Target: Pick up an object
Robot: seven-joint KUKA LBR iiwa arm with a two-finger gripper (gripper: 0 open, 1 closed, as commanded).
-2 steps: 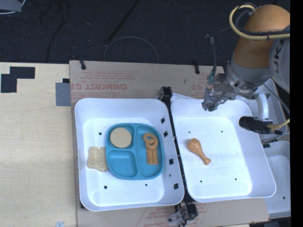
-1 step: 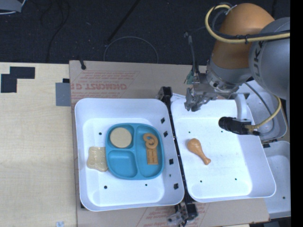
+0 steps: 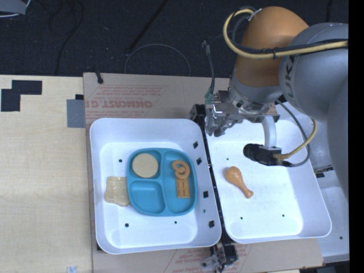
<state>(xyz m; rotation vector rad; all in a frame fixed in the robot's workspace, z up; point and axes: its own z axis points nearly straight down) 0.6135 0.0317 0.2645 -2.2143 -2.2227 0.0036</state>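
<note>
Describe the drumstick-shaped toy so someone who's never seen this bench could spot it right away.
Look in the right-hand white bin, the one the grey arm hangs over. Near its middle lies a tan toy drumstick, lying alone on the white floor. The other food pieces sit in the left bin, on or beside the blue tray.

Two white bins sit side by side, the left bin (image 3: 108,220) and the right bin (image 3: 284,220). There is one blue divided tray (image 3: 153,201), one round tan disc (image 3: 144,165), one brown key-shaped piece (image 3: 181,178) and one pale bread slice (image 3: 117,190). One chicken drumstick (image 3: 238,181) completes the count.
</note>
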